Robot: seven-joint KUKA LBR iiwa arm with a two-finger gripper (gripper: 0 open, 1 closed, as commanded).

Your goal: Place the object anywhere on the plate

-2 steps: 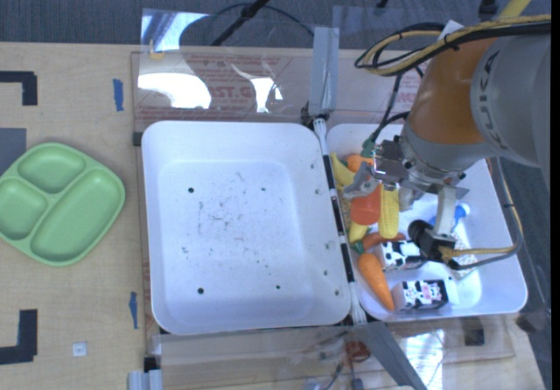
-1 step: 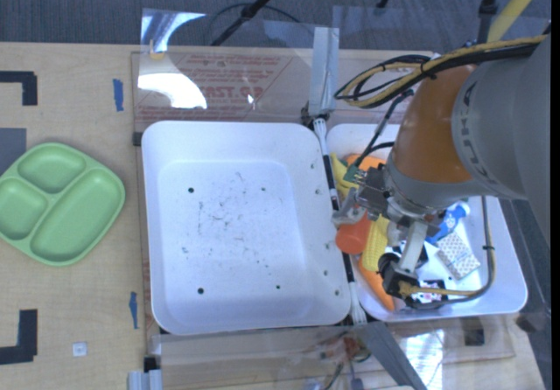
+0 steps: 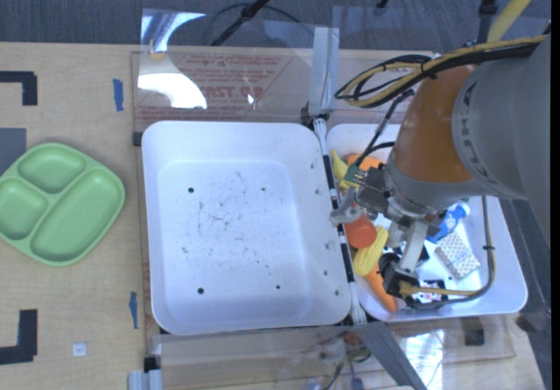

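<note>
**Q:** Where is the gripper [image 3: 404, 270], and why there?

**A:** It hangs low over the right bin [image 3: 503, 292], amid the clutter. The arm [image 3: 472, 126] reaches in from the right and bends down over that bin, because the objects to be picked lie there. Judged from this pose, the step in hand is the pick, not the placing.

**Q:** What is the state of the claw?

**A:** Cannot be told. The wrist and cables cover the tips, and no object is seen clearly between them. Do not assume a hold.

**Q:** Which objects lie near it?

**A:** An orange-red piece [image 3: 360, 232] and a yellow piece [image 3: 371, 251] just to its left, against the bin's left wall. A white dotted block [image 3: 457, 250] and a blue item [image 3: 452, 220] lie to its right. Which one is the target cannot be told.

**Q:** Where is the plate [image 3: 58, 202]?

**A:** On the bench, far left, well apart from both bins. It is green, with three compartments, none holding anything. The left bin [image 3: 236, 222] lies between it and the gripper, so the carry must cross that bin.

**Q:** Risk?

**A:** Crowding: the pieces touch, so a close may catch two or slip.
</note>
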